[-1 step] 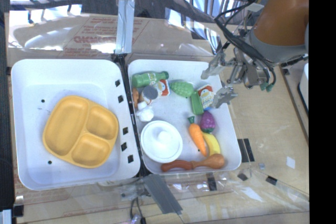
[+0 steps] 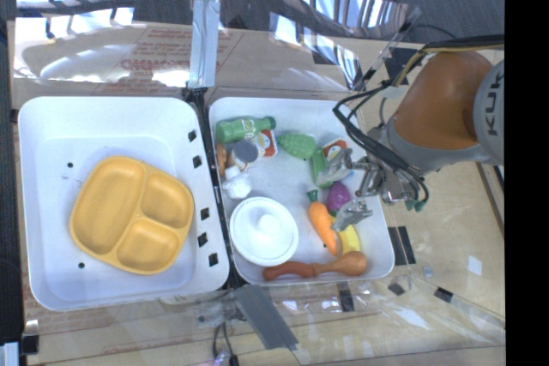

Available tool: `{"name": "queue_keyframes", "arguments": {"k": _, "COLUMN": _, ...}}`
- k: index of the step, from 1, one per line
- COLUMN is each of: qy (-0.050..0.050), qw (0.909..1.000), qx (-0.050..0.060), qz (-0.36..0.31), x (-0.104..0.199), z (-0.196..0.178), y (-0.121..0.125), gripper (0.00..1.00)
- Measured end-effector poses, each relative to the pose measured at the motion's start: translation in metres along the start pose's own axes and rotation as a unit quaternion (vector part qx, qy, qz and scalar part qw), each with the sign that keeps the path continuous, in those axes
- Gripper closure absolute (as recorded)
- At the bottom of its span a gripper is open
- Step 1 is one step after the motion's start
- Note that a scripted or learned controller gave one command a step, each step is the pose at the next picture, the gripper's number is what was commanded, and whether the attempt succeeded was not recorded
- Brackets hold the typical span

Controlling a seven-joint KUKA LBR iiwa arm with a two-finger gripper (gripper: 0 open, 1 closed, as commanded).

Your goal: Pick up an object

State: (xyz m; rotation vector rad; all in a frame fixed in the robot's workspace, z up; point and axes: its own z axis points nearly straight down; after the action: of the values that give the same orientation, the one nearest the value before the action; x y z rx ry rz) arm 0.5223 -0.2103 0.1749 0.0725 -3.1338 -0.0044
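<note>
The right bin (image 2: 377, 246) holds several toy foods. A purple eggplant (image 2: 338, 195) lies near its right wall, with an orange carrot (image 2: 322, 225) and a yellow banana (image 2: 350, 238) just in front of it. A green piece (image 2: 323, 168) lies just behind it. My gripper (image 2: 346, 187) reaches in from the right and is low over the eggplant. Its fingers stand open, one by the green piece and one by the banana, with the eggplant in the gap between them. I cannot tell whether they touch it.
The same bin also holds a green bottle (image 2: 244, 129), a green vegetable (image 2: 296, 144), a small can (image 2: 245, 152), a white bowl (image 2: 264, 229) and a brown spoon-like piece (image 2: 316, 269). The left bin (image 2: 43, 133) holds a yellow divided plate (image 2: 130, 213).
</note>
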Motion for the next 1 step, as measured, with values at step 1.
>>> {"name": "queue_keyframes", "arguments": {"k": 1, "qy": -0.006, "qw": 0.9996, "qx": 0.002, "qz": 0.029, "x": -0.0103, "z": 0.0815, "y": -0.001, "gripper": 0.0}}
